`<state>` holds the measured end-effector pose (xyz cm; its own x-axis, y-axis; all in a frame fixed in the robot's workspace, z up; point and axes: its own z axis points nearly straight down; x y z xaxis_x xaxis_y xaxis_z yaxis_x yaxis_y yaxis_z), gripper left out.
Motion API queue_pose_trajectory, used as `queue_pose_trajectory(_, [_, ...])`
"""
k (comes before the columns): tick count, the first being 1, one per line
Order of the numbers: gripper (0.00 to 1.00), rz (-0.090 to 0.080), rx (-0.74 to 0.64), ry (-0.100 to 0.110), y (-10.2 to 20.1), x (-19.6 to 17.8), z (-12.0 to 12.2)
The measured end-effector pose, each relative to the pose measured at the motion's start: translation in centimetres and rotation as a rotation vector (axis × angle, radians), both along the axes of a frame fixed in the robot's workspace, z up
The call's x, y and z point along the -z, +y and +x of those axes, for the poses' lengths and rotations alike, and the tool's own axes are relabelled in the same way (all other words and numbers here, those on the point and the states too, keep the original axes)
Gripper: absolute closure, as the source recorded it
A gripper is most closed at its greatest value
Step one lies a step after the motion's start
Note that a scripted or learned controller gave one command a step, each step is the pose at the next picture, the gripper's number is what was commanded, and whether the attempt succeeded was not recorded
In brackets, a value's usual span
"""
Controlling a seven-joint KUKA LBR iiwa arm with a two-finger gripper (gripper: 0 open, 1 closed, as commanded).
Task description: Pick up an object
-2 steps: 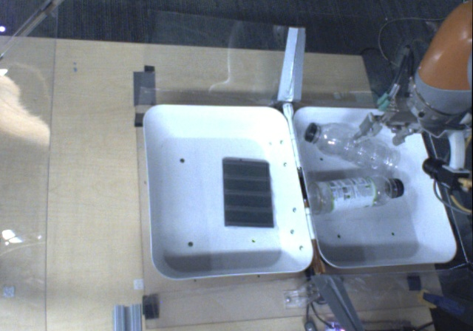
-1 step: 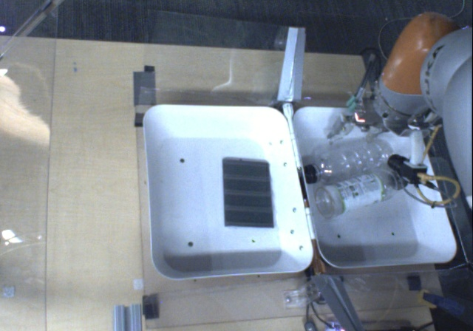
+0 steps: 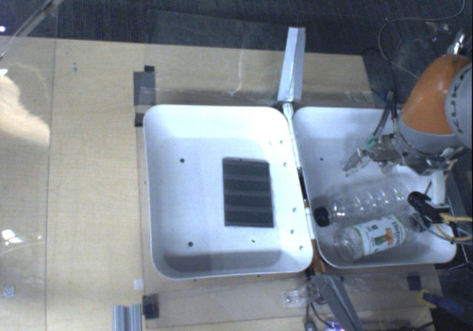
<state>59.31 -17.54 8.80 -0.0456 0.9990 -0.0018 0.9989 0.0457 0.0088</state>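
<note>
Now jaws [image 3: 357, 160] hover above two bottles [image 3: 369, 222]

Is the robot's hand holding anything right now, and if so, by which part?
Nothing appears held. The hand hangs over the right white bin, apart from the clear plastic bottle with a black cap and the labelled clear bottle lying below it.
</note>
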Motion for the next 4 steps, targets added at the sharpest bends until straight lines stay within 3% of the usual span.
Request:
queue_pose_trajectory(1, [0.00, -0.004, -0.206, -0.005, -1.0, -0.1, -6.0])
queue_pose_trajectory(2, [0.00, -0.004, -0.317, -0.001, 0.3, -5.3, -7.6])
queue_pose_trajectory(3, [0.00, -0.009, -0.300, -0.007, 7.1, -2.7, -3.7])
queue_pose_trajectory(4, [0.00, -0.001, -0.216, -0.003, 8.0, -0.1, 2.4])
